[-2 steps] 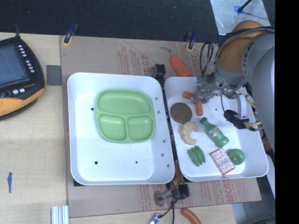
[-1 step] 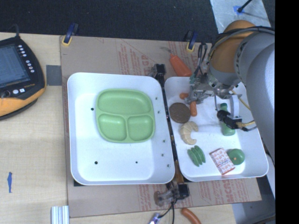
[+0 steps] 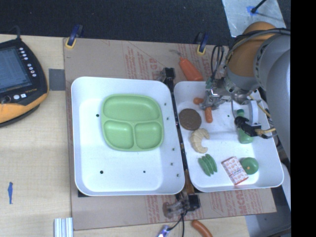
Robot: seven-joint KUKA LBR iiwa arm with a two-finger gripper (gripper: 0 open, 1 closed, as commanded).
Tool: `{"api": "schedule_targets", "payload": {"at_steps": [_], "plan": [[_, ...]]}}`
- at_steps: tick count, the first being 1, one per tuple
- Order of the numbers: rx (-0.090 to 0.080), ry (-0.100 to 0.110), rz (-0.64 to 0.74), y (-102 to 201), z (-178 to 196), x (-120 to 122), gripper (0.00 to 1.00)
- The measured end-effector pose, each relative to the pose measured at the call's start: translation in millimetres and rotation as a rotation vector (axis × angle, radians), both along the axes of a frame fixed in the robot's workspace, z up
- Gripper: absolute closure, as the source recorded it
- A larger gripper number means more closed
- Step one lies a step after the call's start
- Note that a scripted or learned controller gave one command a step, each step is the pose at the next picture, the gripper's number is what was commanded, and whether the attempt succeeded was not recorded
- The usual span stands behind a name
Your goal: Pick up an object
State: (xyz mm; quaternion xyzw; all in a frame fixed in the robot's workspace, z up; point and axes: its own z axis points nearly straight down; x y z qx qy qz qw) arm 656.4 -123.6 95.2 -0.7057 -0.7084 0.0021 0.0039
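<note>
One gripper (image 3: 211,101) hovers low in your right bin (image 3: 266,181) (finger state cannot be determined); a small orange carrot (image 3: 208,114) lies just below its tip, brown disc (image 3: 189,119) beside.

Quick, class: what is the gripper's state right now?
Gripper: cannot be told; it sits low in the right bin by a small orange piece.

The wooden table (image 3: 34,157) carries a brown cardboard sheet (image 3: 123,58) under two white bins (image 3: 84,132), side by side. A handheld controller (image 3: 17,83) lies at its left edge.
</note>
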Motion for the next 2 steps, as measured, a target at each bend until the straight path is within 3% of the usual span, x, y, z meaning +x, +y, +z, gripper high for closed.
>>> {"api": "schedule_targets", "payload": {"at_steps": [1,2], "plan": [[-0.001,-0.001,0.000,-24.9,-0.1,0.1,0.00],[-0.002,-0.001,0.004,-25.1,11.3,0.7,1.00]]}}
